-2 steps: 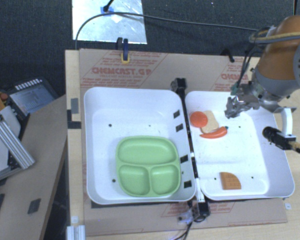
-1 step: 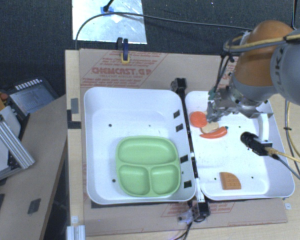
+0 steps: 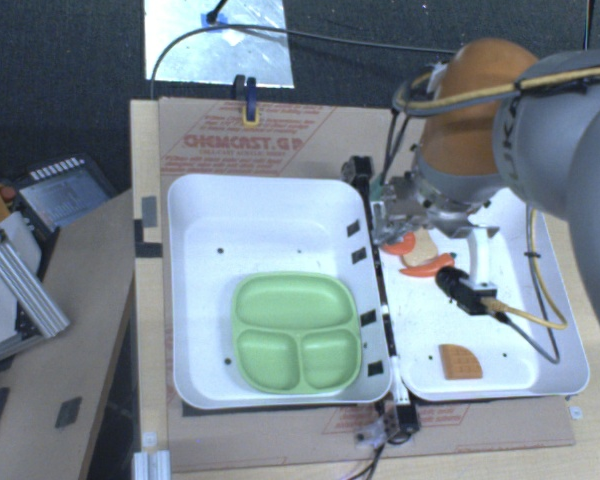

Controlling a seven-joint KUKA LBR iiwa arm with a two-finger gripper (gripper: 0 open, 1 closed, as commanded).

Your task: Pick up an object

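The grey arm (image 3: pixel 565 118) came in from the right, its orange band bulging above the wrist, and the gripper (image 3: pixel 396 228) hung low over the upper left corner of the right bin (image 3: pixel 552 360), close to the wall it shared with the left bin (image 3: pixel 195 298). The wrist hid the tool from above, so whether it was spread wide or closed could not be told, and nothing could be seen held in it.

Just under and beside the gripper lay an orange-red piece (image 3: pixel 427 264) on the white floor of the right bin. It was small, smooth and curved, bright orange along its lower edge and redder where it ran under the gripper (it may have been two pieces lying together; the view was too coarse to settle that). Whether the gripper touched it could not be made out.

Well apart from it, toward the near wall of the same bin, lay a tan wedge (image 3: pixel 461 362), flat, with one rounded edge.

In the left bin a pale green plate (image 3: pixel 295 333) with three compartments rested on the near half of the floor. Both bins sat on a cardboard sheet (image 3: pixel 245 140) printed with red lettering.
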